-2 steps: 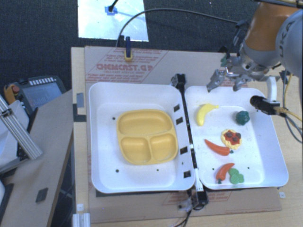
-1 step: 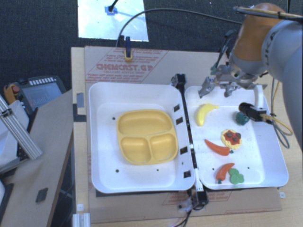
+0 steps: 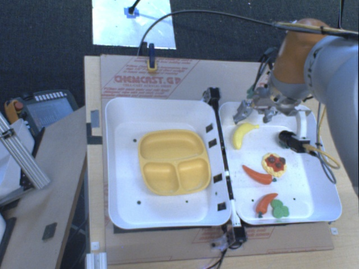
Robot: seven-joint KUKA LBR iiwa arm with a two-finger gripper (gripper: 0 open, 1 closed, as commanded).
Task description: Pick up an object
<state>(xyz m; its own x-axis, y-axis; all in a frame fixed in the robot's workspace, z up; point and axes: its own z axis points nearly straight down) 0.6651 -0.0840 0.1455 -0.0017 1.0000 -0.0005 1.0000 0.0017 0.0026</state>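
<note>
Green toy point(image 3: 280, 209) and red pepper point(image 3: 266, 202) lie nearest, at the front of the right bin point(image 3: 331, 209); nothing is picked yet.

The gripper point(image 3: 255, 112) hangs over the bin's rear, fingers apart with nothing between them, just above the banana point(image 3: 243, 134). Another red pepper point(image 3: 257, 175) and a pizza toy point(image 3: 274, 164) lie mid-bin; the yellow tray point(image 3: 171, 161) sits in the left bin point(image 3: 120, 206). This looks like the approach step: next, descend squarely over the banana and close.
</note>
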